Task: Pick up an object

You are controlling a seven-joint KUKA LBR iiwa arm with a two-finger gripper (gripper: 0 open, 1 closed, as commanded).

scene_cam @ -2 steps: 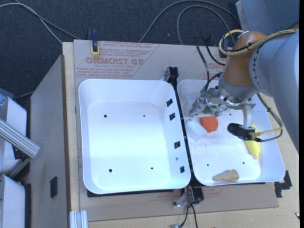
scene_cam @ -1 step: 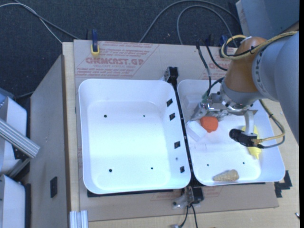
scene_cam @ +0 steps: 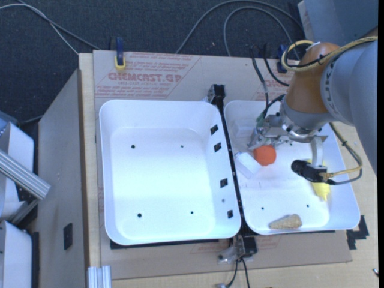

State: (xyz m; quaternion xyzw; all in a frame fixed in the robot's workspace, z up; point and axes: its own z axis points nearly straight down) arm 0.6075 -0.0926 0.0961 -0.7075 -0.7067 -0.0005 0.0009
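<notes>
Bench (scene_cam: pixel 150 77) bears two white bins: left (scene_cam: pixel 114 179), right (scene_cam: pixel 345 212).

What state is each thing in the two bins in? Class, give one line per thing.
Orange ball: in right bin, just below the claw.
White block: flat, beside the ball.
Yellow item: on the bin floor, partly hidden.
Tan piece: flat near front rim.
Left bin: upright.

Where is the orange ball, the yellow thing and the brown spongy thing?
orange ball (scene_cam: pixel 264 155): camera view, middle of its round top.
yellow thing (scene_cam: pixel 321 188): camera view, its lower end by the right bin's wall.
brown spongy thing (scene_cam: pixel 285 222): camera view, centre of its flat face.
</notes>
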